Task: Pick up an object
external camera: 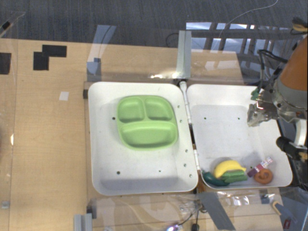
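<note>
Pale wooden bench (pixel 43 143) under a dark carpeted floor at the far side; two shallow white bins side by side on it. Left white bin (pixel 103 177) bore a green plastic divided plate (pixel 146 121) with three compartments, roughly centred. Right white bin (pixel 216 124) carried the loose items, all bunched at its near edge.

Candidates noted: a yellow banana-shaped toy (pixel 229 167) lying touching a dark green long vegetable-shaped toy (pixel 222 178); just right of them a round orange-brown ring-like piece (pixel 263 176) with a small purple-and-white bit (pixel 265 164) beside it. Could not make out the small bit any further.

My gripper (pixel 256 112) hung over the far right part of the right bin, near its right wall, well apart from the cluster. Nothing lay between my fingers and I touched nothing that I could see. Whether they were apart or together I could not tell; the metal blurred against the white.

Risks, as I judged them:
- Items sat hard against the near wall and corner, so a finger could strike the rim on the way down.
- Banana and green toy touched, so a grasp might catch both, or nudge one off.
- Curved, smooth shapes seemed likely to slip from a two-finger pinch.
- Small pieces looked easy to miss altogether.
</note>
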`<state>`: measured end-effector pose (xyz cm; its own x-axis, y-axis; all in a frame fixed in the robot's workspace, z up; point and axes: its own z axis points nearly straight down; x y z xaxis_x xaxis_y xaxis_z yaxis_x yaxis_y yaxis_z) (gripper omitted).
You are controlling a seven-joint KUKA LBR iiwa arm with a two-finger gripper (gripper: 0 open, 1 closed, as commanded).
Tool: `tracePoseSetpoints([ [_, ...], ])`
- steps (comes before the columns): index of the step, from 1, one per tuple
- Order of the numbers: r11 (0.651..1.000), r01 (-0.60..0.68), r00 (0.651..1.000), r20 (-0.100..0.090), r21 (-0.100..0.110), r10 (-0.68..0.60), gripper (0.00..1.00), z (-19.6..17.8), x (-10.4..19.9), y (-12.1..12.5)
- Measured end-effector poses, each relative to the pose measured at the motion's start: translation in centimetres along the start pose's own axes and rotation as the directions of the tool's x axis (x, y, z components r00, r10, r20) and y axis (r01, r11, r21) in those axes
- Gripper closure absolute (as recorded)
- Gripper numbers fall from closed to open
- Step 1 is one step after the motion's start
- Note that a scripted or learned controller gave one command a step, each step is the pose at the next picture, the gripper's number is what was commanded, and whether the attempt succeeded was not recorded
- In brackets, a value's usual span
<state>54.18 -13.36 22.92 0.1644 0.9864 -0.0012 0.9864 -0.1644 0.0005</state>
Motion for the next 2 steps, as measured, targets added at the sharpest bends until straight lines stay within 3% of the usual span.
tracePoseSetpoints([
  [1,0.948,-0.318,0.948,0.001,0.004,0.318,1.00,-0.6,4.3,-6.2],
  [2,0.770,-0.638,0.770,0.004,0.004,0.638,1.00,1.1,4.3,-6.2],
])
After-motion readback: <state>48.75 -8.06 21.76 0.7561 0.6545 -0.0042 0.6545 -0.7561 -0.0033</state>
